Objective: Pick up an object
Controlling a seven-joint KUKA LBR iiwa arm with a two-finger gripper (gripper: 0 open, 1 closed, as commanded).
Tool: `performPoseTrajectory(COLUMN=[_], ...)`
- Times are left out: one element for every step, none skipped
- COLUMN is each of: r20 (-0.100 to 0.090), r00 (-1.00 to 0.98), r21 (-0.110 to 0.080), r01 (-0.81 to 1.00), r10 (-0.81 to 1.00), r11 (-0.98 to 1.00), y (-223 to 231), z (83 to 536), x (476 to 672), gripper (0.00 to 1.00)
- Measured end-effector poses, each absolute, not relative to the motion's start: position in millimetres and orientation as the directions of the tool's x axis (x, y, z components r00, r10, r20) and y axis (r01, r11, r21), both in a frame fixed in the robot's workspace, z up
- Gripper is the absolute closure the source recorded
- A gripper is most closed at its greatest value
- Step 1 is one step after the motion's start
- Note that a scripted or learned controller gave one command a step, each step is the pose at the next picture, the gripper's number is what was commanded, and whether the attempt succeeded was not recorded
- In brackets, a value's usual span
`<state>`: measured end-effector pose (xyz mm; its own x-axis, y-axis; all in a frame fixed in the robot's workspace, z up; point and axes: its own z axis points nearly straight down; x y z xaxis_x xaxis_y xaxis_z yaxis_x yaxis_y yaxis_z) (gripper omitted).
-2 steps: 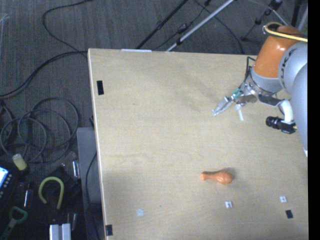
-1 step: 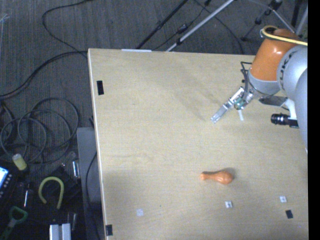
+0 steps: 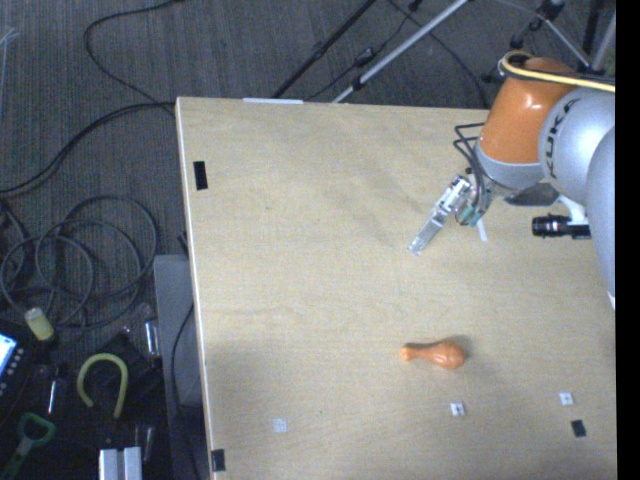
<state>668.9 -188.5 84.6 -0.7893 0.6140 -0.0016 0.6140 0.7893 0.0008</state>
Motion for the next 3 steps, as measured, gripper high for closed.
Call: performPoseTrajectory(r20=[-0.001,0.000,-0.002], r00=[-0.622,-0.630,-0.631], r21=[0.002,0.001,0.005], r01=[0.783,0.777,0.776], r10=[0.783,0.777,0.776], r11=[0.622,0.630,0.631], y=[-211.9,-195.1,-193.7], z=[124.6,84.0,94.0], x=[651.5,666.8,668.0], gripper=[0.00,0.00,1.00])
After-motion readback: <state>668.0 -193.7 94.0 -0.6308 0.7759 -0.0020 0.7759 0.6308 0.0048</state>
